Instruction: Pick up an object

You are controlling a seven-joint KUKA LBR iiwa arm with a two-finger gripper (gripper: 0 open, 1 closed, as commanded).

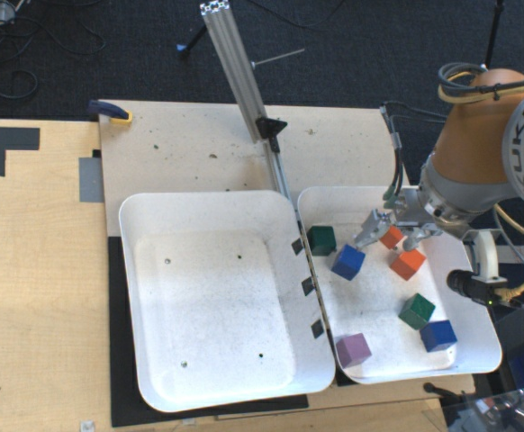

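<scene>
My gripper [393,231] hangs over the upper part of the right bin [483,360], its fingers spread open. A small red-orange cube [391,238] shows between the two fingers; I cannot tell whether they touch it. Just below and to the right lies an orange cube [408,264]. A blue cube [348,262] sits by the left fingertip, and a dark green cube [322,239] rests near the bin's left wall. Lower in the bin are a green cube [417,310], a second blue cube [438,335] and a purple cube [353,349].
The left bin [154,241] stands beside the right one, with black clips [306,285] along the shared wall. A slanted aluminium bar [239,70] rises from behind the bins. A cable and a black fitting [478,286] hang at the right bin's far side.
</scene>
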